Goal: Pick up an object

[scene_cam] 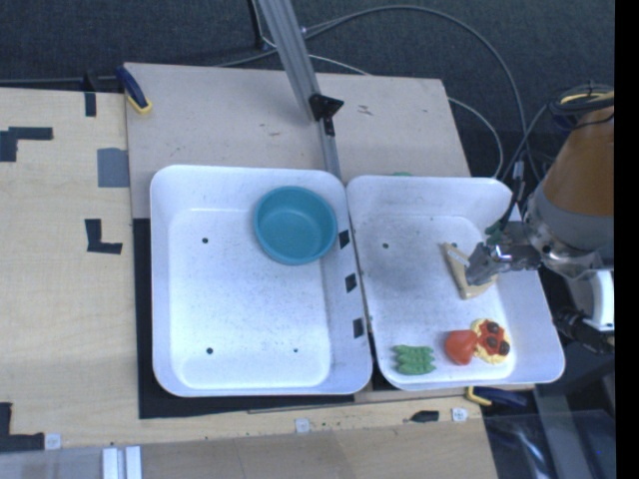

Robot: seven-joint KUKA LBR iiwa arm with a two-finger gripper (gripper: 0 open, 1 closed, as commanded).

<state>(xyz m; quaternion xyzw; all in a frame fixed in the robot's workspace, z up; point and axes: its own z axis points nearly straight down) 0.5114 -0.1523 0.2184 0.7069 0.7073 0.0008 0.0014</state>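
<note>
Reaching stage judged: hand [486,265] is lowered onto tan wedge [461,270] in right bin [399,193]; finger state cannot be told. Closure and lift are called for next.

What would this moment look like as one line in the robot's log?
gripper: over right bin, at tan wedge | grasp: unclear | blue bowl: left bin

A tan, wedge-shaped block [461,269] lies tilted in the right-hand shallow white bin [419,203], toward its right side. Nearer that bin's front edge sit three more pieces — a green knobbly toy [413,359], a red rounded toy [460,347] and, touching it, a yellow piece with dark red spots [492,340].
</note>
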